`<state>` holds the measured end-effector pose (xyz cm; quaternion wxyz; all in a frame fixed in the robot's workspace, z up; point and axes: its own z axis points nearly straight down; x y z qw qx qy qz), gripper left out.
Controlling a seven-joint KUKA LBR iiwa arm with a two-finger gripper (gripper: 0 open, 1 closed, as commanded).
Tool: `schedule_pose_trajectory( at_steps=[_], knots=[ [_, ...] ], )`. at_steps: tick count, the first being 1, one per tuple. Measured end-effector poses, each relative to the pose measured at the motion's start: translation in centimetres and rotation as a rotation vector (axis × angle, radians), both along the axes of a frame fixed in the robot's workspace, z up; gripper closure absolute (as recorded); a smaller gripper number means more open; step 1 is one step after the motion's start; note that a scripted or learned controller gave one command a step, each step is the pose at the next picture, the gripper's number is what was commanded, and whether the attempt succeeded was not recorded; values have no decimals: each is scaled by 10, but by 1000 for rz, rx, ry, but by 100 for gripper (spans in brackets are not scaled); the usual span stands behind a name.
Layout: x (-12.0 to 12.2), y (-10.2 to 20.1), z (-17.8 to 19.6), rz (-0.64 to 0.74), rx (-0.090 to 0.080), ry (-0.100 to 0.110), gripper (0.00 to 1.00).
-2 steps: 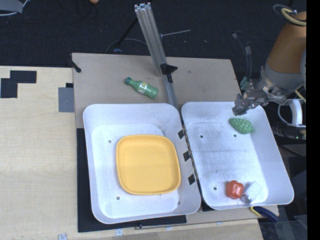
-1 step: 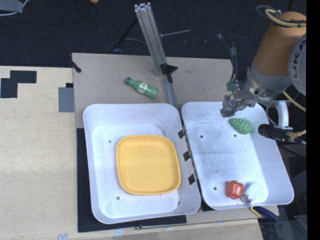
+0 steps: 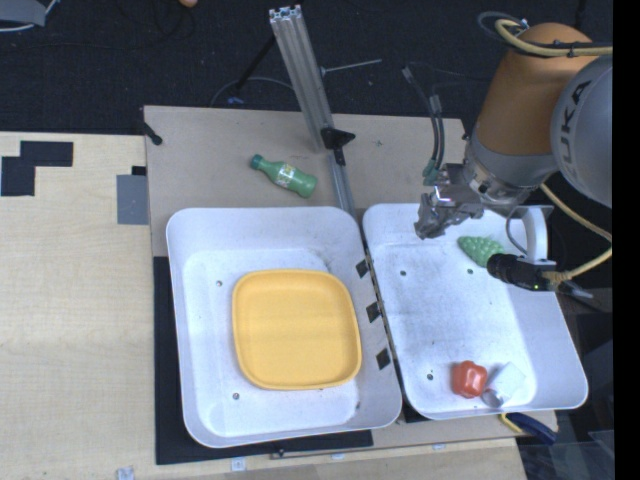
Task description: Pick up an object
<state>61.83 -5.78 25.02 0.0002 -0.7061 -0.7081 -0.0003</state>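
Candidates for pickup are in the right bin [image 3: 440, 368]: a green bumpy thing [image 3: 480, 249] in the upper right part of that bin, up against the far side, and a red object [image 3: 468, 379] down at the lower right of the frame, w/ a small clear/whitish item [image 3: 503, 383] touching it on the right. Can't tell what either really is, too small.

The end effector [image 3: 436, 218] sits over the bin's upper edge, just left of the green thing, near it but apart afaict. Nothing visible btwn the fingers. How far open it is, I can't tell, it's dark and blurry from this angle. Arm [image 3: 545, 88] comes in from the upper right, orange band above the wrist, cables looping around.

Left bin [image 3: 200, 268] has a yellow square plate [image 3: 296, 328] lying flat roughly in the middle.

Outside the bins, on the tabletop [image 3: 200, 158] at upper center: a green bottle [image 3: 284, 175] on its side. Next to it a metal rail [image 3: 305, 68] slants down toward the gap btwn the bins.
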Motion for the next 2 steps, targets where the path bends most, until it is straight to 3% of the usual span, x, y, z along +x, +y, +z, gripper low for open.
schedule_pose_trajectory(
  at_steps=[2],
  knots=[
    [-40,108,-13,0,0,1,100]
  ],
)
